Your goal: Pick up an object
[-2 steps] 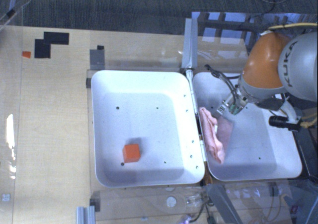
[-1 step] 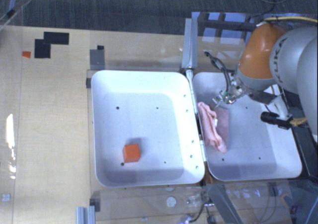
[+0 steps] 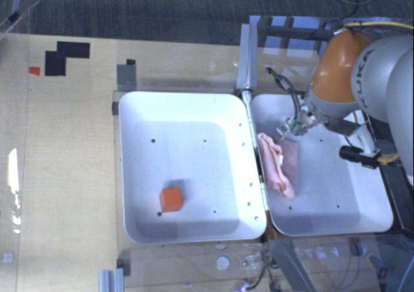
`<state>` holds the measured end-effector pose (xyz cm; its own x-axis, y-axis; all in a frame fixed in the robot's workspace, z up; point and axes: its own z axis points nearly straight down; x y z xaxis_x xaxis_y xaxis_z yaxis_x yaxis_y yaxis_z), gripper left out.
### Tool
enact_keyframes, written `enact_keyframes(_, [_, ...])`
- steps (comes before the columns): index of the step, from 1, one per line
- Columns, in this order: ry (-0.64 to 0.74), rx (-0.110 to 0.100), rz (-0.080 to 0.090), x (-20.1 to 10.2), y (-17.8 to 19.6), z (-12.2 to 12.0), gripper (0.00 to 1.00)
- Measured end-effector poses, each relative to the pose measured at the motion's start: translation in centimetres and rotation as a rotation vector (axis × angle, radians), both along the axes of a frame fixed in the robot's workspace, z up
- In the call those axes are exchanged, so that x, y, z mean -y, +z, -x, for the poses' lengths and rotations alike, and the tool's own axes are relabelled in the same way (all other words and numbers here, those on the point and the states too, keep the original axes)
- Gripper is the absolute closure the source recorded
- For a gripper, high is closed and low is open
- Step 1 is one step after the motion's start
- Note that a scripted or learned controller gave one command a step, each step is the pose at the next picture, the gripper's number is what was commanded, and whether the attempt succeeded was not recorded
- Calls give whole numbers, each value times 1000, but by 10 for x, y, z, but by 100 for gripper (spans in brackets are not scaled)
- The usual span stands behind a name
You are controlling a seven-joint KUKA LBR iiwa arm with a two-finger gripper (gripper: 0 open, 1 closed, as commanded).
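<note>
Hanging low in the right bin (image 3: 362, 219), the pincer (image 3: 296, 127) sits at the upper end of a pink cloth (image 3: 279, 164); whether it grips the fabric I cannot tell, since its tip looks small and blurred. The cloth lies crumpled along that bin's left wall. An orange block (image 3: 171, 199) rests in the left bin (image 3: 139, 155), well apart, on the table (image 3: 65, 174).

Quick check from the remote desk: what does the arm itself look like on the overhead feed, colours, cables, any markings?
The arm is light grey with rounded housings and a glossy orange band above the wrist. Dark lettering sits on the grey shell, too small to read. Thin dark cables loop from the wrist toward the gripper, a small dark tool with a greenish patch. A black fitting with a yellow cable juts beside it.
</note>
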<state>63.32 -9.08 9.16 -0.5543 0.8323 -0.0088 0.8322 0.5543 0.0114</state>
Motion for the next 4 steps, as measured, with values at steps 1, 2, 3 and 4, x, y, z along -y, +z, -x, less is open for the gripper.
enact_keyframes(1, [3,3,0,11,1,59,0])
enact_keyframes(2, [-264,0,-4,1,-1,25,0])
enact_keyframes(3, [-395,2,-7,21,-1,54,0])
enact_keyframes(4, [-479,-1,-7,12,-2,-8,0])
